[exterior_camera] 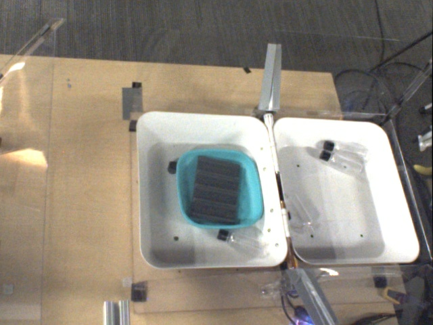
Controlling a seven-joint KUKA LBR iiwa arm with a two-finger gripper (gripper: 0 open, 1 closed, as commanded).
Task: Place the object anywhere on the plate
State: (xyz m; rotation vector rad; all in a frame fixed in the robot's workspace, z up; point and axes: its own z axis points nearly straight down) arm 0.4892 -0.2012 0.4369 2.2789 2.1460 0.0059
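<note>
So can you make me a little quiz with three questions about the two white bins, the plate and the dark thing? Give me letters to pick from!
1. Where is the blue plate?
A. in the left bin
B. in the right bin
C. on the wooden bench outside the bins

2. What colour is the ridged block?
A. bright red
B. dark grey
C. yellow

3. How is the block lying?
A. flat on the plate
B. on the bin floor beside the plate
C. in the other bin, apart from the plate

Answers:
1. A, since the plate sits inside the left bin, not the right bin.
2. B, since its ridged top looks dark grey against the blue.
3. A, since blue plate rim shows on all sides of the block.
</note>
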